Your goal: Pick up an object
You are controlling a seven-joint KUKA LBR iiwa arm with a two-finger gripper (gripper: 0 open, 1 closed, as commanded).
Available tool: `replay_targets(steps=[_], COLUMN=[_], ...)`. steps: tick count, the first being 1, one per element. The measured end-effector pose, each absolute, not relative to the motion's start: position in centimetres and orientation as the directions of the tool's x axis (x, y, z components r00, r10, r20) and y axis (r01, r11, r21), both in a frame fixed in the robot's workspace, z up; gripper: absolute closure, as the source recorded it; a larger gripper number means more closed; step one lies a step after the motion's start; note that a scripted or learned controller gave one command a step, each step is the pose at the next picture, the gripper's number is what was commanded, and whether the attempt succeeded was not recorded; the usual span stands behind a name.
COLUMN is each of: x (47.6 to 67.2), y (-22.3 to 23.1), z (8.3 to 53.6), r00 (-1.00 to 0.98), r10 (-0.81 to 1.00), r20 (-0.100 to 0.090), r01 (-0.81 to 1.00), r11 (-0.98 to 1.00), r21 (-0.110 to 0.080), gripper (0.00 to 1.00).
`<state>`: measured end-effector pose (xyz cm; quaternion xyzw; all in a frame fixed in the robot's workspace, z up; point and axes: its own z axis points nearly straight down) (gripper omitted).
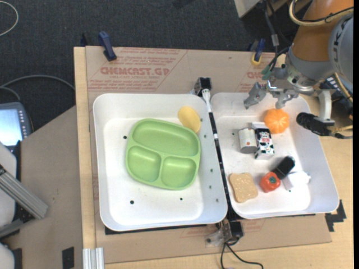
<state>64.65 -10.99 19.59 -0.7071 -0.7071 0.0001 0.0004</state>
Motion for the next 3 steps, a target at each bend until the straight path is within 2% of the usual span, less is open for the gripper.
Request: replay_targets(steps=[1, 2, 3], x=[60.2, 56.8, 65.6], y=[-14.7, -19.3, -18.7], z=[9.7, 8.9, 8.8], r00=[0.001, 0.002, 0.002], r10=[1.000, 1.000, 1.000], r20=[-0.003, -0.002, -0.007], r01=[1.000, 1.000, 1.000], r11=[-0.001, -0.002, -0.002], r21=[0.006, 0.010, -0.020], gripper=[0.00, 0.00, 0.00])
